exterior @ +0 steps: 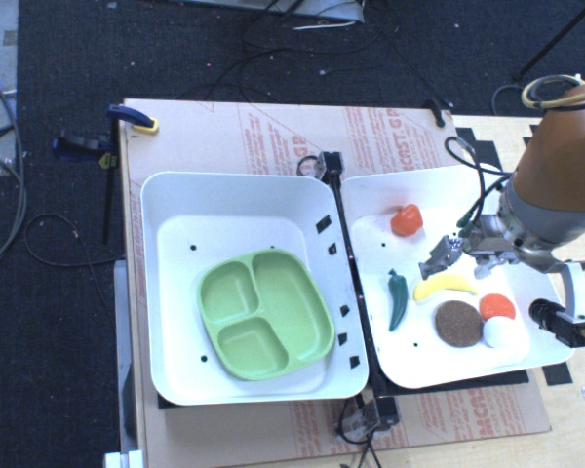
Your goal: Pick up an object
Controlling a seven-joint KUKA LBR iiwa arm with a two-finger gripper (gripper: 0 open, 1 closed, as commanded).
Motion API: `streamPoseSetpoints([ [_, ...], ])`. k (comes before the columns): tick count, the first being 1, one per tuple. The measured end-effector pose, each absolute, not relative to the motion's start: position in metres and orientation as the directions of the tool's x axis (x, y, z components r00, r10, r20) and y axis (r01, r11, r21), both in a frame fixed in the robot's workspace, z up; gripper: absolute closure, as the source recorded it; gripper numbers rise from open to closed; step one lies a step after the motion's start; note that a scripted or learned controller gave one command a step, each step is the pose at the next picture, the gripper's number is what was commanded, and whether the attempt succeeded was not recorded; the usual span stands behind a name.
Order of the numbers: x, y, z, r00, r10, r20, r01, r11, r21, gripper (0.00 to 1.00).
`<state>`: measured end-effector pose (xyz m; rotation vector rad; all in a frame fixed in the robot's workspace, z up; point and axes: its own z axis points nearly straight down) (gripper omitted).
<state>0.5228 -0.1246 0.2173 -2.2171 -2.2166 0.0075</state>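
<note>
The right bin (370, 224) holds several toy foods: a red pepper (406, 220), a green chili (398, 298), a yellow banana (446, 285), a brown round patty (458, 323), an orange-red piece (497, 306) and a white egg-like piece (501, 332). My gripper (439, 257) hangs over the right bin, just above the banana and to the right of the red pepper. Nothing shows between its dark fingers. The grey arm with its orange band (556, 154) reaches in from the right.
The left bin (166, 213) holds a green sectioned plate (264, 313). A black divider strip (346, 271) runs between the bins. A blue-yellow clamp (132, 118) sits at the bench's back left corner. Cables (473, 169) trail over the right bin's back edge.
</note>
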Motion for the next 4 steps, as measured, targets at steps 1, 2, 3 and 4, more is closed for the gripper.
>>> streamPoseSetpoints([
  [1, 0.524, -0.124, 0.22, -0.001, 1.0, 0.001, 1.0, 0.001, -0.003, 0.0],
  [2, 0.524, -0.122, 0.155, 0.0, 1.0, 0.002, 1.0, 0.0, -0.009, 0.0],
  [3, 0.525, -0.12, 0.094, 0.0, 1.0, 0.001, 1.0, 0.0, 0.0, 0.0],
  [4, 0.526, -0.121, 0.094, 0.0, 1.0, -0.001, 1.0, 0.0, 0.003, 0.0],
])
